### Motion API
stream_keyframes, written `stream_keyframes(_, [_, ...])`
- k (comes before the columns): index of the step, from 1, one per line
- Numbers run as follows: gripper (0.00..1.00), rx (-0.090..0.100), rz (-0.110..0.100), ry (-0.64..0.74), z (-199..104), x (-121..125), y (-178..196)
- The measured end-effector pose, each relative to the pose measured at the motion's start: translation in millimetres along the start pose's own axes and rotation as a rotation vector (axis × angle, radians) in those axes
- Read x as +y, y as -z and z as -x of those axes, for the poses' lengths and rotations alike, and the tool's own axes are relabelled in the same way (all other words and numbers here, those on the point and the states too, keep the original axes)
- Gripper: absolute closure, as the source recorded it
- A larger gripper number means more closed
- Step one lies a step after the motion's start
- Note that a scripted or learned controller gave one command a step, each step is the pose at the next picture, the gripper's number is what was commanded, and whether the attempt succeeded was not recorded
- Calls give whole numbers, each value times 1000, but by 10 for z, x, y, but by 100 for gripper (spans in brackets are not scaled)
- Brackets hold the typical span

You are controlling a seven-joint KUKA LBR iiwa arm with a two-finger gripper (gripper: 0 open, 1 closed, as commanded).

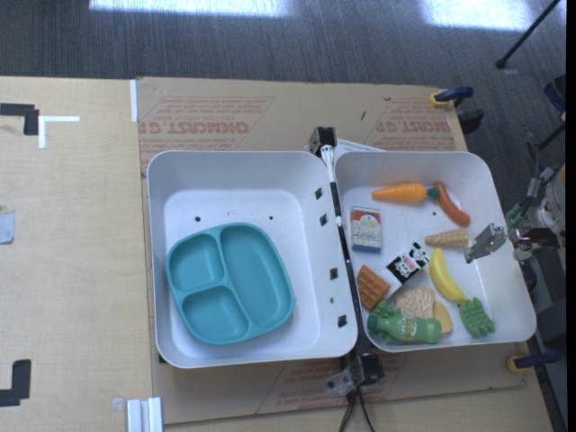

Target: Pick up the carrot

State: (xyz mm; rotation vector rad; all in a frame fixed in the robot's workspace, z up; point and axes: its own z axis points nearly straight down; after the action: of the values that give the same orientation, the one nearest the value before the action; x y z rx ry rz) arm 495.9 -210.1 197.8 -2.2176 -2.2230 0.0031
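Note:
The carrot is orange and lies on its side near the back of the right bin, next to a red-orange sausage. My gripper reaches in over the right rim of that bin. It hovers to the right of the carrot and nearer the front, apart from it, close to a beige cone-shaped piece. Nothing shows in its grasp.
The right bin also holds a small box, a black-and-white carton, a banana, a waffle, a green bottle and a green leafy toy. A teal divided plate lies in the left bin.

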Motion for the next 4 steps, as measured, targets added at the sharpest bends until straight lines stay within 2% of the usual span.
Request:
stream_keyframes(1, [0, 1, -2, 12, -580, 638, -823])
stream_keyframes(2, [0, -2, 1, 45, -473, 1440, -1059])
stream_keyframes(3, [0, -2, 1, -383, -998, 1614, -1057])
stream_keyframes(4, [100, -6, -1, -374, -997, 1614, -967])
